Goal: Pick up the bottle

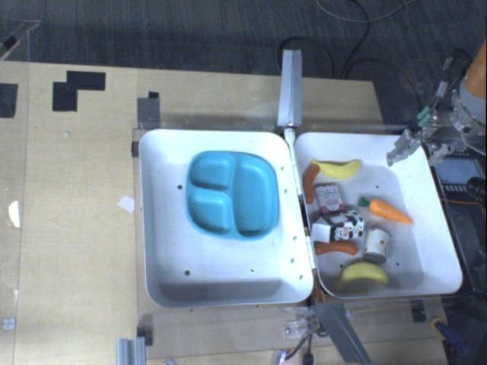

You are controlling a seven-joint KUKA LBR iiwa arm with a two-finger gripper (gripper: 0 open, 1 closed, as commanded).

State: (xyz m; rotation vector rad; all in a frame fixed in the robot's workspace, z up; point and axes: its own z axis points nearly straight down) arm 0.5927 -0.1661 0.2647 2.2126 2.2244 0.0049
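Note:
A small white bottle with black patches (340,224) lies on its side near the middle of the right bin (426,204), beside the bin's left wall. My gripper (420,150) hangs over the far right corner of that bin, well away from the bottle, up and to its right. The fingers (402,148) stand apart, open, with nothing between them. The grey arm with its orange band enters at the right edge.
Around the bottle lie a red sausage (335,248), a small can (375,243), a carrot (386,211), two bananas (337,169) (363,273), a small packet (329,197) and another sausage (310,182). The left bin (163,204) holds a blue divided plate (232,193).

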